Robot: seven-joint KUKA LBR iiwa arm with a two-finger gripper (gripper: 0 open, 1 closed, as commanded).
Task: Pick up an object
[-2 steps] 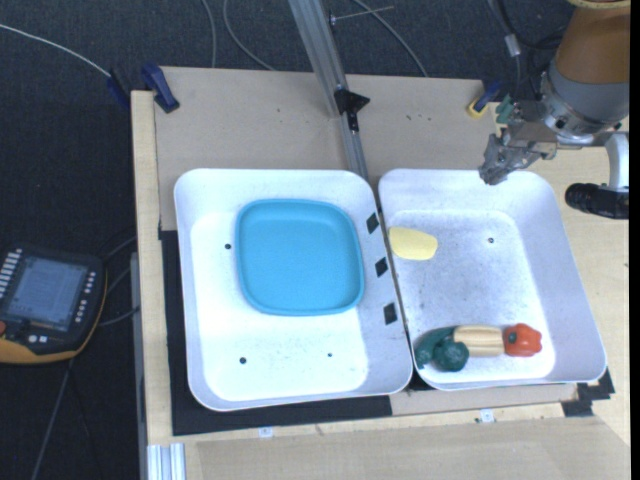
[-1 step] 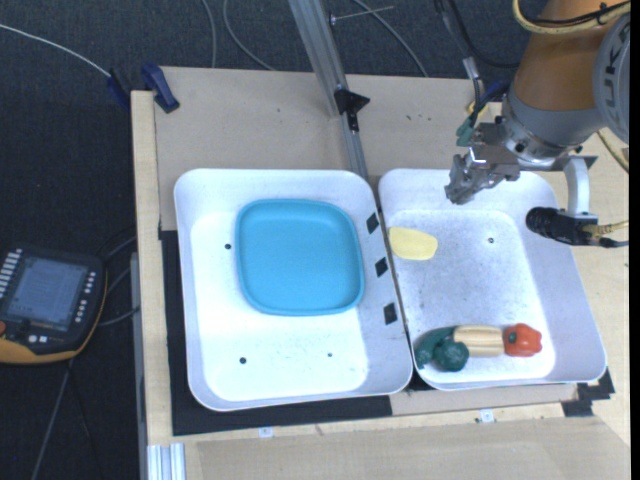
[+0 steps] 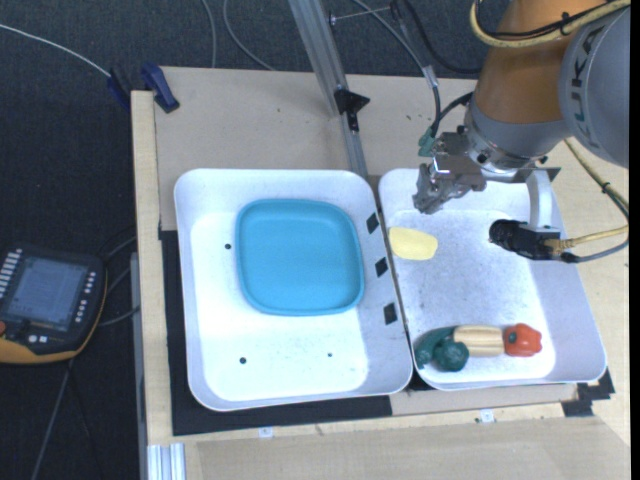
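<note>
2 white bins side by side on a tan bench. Left bin with a blue tray sat about in the middle, tilted a touch toward 1 o'clock. Right bin holding 4 bits: a pale yellow lump up at roughly 10 o'clock near the wall shared with the left bin, then a row along the 6 o'clock edge, with a dark green thing, a tan block and a small red piece, touching or nearly so, green at the 9 o'clock end and red at the 3 o'clock end.

Arm coming in from 3 o'clock, orange band up top. Gripper hanging over the 11 o'clock corner of the right bin, just up and to 1 o'clock of the yellow lump, near it but apart. Nothing between the fingers as far as visible. Spread or pressed together? Can't tell, too dark and cluttered there.

Black fitting with a yellow cable over the bin at about 2 o'clock. Handheld pendant lying off the bench at 9 o'clock. Metal pole slanting up at 12 o'clock.
</note>
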